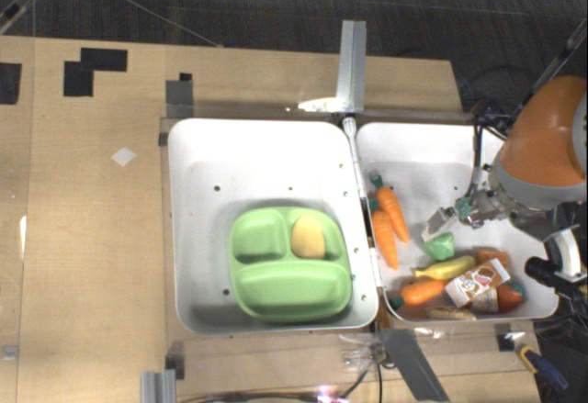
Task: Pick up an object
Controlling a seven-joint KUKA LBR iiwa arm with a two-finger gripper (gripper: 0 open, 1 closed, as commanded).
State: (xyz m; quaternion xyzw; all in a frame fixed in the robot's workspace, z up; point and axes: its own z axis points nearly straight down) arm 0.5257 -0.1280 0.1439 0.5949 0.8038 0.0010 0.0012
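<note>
The right bin (pixel 413 149) holds a heap of toy food. Two orange carrots (pixel 388 222) lie along its left wall. A small green piece (pixel 442 247) sits mid-bin, with a yellow banana (pixel 447 267) just below it. Along the front edge are another orange piece (pixel 423 293), a printed packet (pixel 475 285) and a red-orange piece (pixel 508 298). My gripper (pixel 457 217) hangs low in the right bin, just above and right of the green piece. I see nothing held in it. The orange-banded arm (pixel 548 144) comes in from the right.
The left bin (pixel 211 172) carries a green divided plate (pixel 289 286) with a yellow round fruit (pixel 309 236) in its upper right compartment. A metal post (pixel 352 61) stands behind the wall between the bins. Bare wooden bench lies to the left.
</note>
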